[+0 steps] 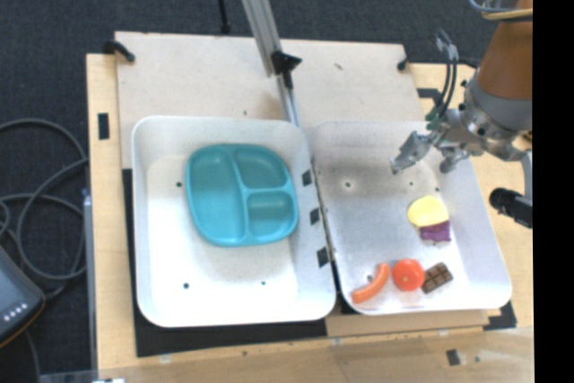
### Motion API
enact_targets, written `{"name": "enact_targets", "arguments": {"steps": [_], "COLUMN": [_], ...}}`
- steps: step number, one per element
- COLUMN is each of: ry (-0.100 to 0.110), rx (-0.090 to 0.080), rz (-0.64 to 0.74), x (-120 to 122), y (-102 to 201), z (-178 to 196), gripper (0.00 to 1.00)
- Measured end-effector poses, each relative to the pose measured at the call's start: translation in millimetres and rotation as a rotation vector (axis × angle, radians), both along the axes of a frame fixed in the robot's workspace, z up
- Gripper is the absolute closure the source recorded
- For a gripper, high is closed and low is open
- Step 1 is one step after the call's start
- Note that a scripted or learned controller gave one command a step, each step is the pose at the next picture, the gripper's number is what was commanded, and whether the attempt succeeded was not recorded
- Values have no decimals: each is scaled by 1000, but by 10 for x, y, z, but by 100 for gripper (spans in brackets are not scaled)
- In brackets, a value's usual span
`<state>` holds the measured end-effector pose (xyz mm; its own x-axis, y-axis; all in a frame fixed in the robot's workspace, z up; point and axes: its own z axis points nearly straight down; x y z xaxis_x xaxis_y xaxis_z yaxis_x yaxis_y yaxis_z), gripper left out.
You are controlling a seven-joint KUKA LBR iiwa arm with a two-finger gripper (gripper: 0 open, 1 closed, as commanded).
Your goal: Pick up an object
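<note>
In the right bin (pixel 359 193), several small items lie near the front right. A yellow piece (pixel 428 211) rests against a purple piece (pixel 436 233). Closer to the front rim are a red ball-like item (pixel 408 274), an orange curved piece (pixel 371 282) and a brown block (pixel 437 277). My gripper (pixel 429 159) hangs over the back right of this bin, above and behind the yellow piece. Its fingers are spread open with nothing between them.
The left bin (pixel 161 282) holds a teal divided plate (pixel 242 193). A slanted metal pole (pixel 260 4) rises from the back between the bins. Cables lie on the floor at the left.
</note>
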<state>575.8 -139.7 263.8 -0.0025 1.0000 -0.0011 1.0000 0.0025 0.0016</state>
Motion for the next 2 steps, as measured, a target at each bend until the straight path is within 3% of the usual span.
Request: {"name": "enact_targets", "arguments": {"steps": [1, 2], "ry": [0, 6], "rx": [1, 1], "rz": [-1, -2], "x": [0, 32], "y": [-1, 35], "z": [0, -616], "gripper": [0, 0]}}
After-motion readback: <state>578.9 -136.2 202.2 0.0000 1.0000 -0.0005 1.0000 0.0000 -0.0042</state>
